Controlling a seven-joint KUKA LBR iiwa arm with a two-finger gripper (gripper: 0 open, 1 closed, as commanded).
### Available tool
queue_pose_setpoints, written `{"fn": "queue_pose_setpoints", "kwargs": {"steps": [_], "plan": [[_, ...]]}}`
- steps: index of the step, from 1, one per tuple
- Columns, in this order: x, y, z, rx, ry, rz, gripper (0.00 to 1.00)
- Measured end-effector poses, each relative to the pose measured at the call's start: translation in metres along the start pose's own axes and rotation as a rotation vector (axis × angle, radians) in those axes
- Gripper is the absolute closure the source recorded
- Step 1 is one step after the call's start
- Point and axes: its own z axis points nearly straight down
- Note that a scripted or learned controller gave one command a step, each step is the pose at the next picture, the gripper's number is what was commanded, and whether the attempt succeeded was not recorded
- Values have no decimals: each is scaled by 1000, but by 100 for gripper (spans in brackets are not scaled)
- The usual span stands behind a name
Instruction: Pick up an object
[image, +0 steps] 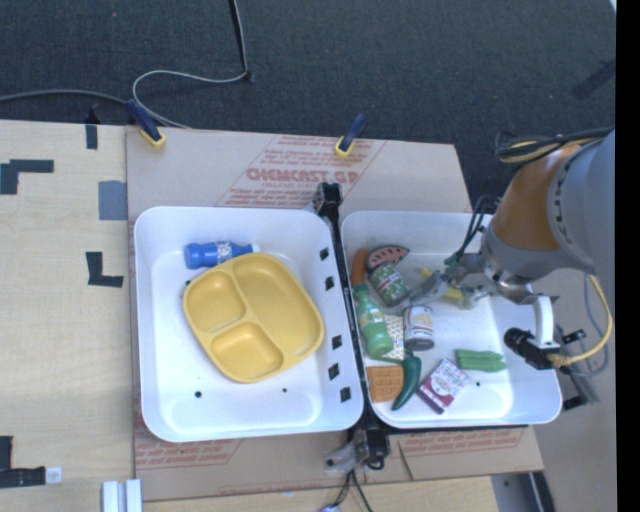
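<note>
The right bin holds several small items. Along its left side lie a watermelon slice, a green can and a green bottle. A small tin sits near the middle. At the front are a dark green pepper, a waffle-like square, a pink packet and a green pod. My gripper is low inside this bin near its back middle, just right of the green can and above the tin. A small yellow piece lies right by it.
The left bin carries a yellow divided plate and a blue bottle lying behind it. The grey arm with its orange band comes over the right bin's right wall. A black clip sits where the two bins meet.
</note>
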Motion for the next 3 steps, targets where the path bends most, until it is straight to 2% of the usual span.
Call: {"fn": "queue_pose_setpoints", "kwargs": {"steps": [1, 2, 3], "plan": [[32, 18, 11, 8, 2, 0, 0], [61, 54, 12, 5, 2, 1, 0], [61, 54, 1, 4, 0, -1, 100]]}}
